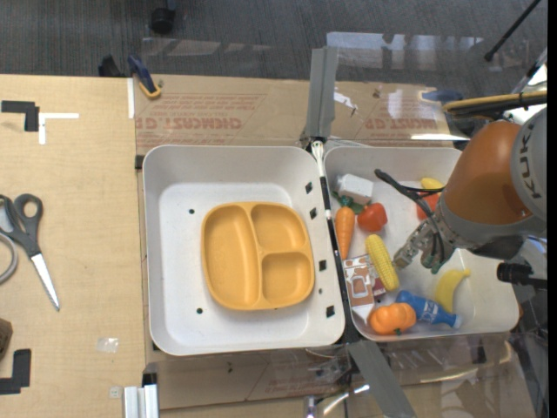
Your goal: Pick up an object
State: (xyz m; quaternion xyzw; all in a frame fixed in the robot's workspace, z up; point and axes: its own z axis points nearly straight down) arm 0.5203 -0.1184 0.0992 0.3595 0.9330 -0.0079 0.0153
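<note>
1. Target zone: right bin [487,319], holding a cluster of toy food. Left bin [165,233] holds an orange divided plate [258,255].
2. Candidates in the right bin: toy corn cob [381,262], toy carrot [345,231], red toy tomato/pepper [372,217], toy orange [392,319], blue bottle-like item [430,311], banana [449,286], white block [355,185], printed card/packet [359,279].
3. Handling, judged: items look like moulded plastic, so light, stiff, smooth, not fragile. Slip risk is high on round bodies (orange, tomato); they may roll or squirt out under the pads.
4. Grip pt: corn cob is nearest the tool. Take it across the short axis, mid-length. Carrot: same, at the thick end. Avoid tapered tips.
5. Gripper [421,249]: sits low in the right bin, just beside the corn cob, between cob and banana.
6. Finger state: tips are dark and blurred against the bin floor; cannot tell how far apart they stand. No item seen between them; contact w/ the corn cob can't be confirmed.
7. Risk: crowded neighbours (card, orange) near the cob may be nudged on closing.
</note>
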